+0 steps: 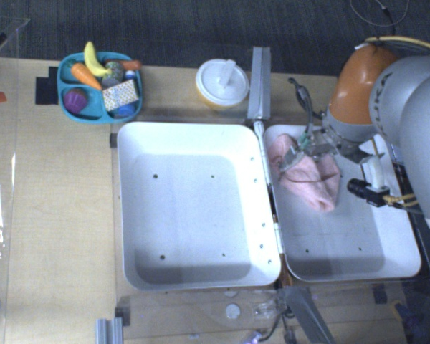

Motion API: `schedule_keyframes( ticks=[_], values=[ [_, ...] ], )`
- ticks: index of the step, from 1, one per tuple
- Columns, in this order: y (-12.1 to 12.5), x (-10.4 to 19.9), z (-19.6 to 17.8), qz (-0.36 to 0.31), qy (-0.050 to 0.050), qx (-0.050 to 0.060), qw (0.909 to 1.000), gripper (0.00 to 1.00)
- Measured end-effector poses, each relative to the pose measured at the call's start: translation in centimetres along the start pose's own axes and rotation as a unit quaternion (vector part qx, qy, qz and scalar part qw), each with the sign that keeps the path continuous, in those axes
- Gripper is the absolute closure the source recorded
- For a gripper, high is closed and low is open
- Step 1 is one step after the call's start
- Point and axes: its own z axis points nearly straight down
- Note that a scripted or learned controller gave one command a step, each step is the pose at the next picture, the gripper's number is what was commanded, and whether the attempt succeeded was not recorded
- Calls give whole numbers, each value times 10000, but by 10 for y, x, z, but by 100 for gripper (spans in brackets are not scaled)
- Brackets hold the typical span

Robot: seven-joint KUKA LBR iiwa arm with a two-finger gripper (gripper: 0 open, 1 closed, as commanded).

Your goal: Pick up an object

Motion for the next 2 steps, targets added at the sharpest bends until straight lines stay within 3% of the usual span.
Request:
schedule_keyframes(
  ticks=[1, 2],
  values=[
    [4, 2, -13, -16, -7, -48, 10000, 100],
    [24, 12, -97, -774, -3, 11, 9970, 100]
  ],
)
